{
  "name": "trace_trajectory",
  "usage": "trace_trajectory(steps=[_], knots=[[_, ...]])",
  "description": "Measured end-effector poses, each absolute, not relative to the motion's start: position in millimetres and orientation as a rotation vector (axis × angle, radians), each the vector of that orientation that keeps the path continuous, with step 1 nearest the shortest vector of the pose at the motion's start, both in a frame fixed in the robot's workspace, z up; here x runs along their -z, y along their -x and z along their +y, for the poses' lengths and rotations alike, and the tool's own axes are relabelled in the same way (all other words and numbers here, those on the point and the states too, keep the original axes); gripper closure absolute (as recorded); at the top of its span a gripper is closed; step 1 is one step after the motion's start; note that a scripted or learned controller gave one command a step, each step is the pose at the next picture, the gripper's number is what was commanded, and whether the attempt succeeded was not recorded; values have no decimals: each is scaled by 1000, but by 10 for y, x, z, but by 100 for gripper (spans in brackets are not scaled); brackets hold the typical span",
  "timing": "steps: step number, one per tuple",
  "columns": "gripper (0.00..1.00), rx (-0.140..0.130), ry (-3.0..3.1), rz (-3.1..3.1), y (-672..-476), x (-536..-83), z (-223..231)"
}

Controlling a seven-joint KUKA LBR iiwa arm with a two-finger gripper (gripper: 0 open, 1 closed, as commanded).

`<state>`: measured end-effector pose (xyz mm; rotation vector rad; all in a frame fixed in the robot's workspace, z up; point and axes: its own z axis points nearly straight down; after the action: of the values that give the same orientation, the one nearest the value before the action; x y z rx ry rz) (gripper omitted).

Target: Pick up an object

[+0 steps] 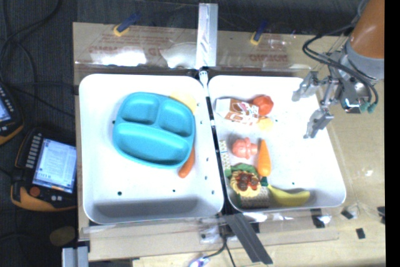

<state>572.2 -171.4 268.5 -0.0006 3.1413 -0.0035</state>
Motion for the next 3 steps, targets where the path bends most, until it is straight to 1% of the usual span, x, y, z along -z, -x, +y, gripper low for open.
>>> trace_trajectory(steps=[1, 2, 3], knots=[[0, 2, -367, 3121, -5381, -1274, -1262], [0, 5, -720, 3058, -5694, -1833, -816], [0, 6, -935, 2999, -5818, -1135, -921]])
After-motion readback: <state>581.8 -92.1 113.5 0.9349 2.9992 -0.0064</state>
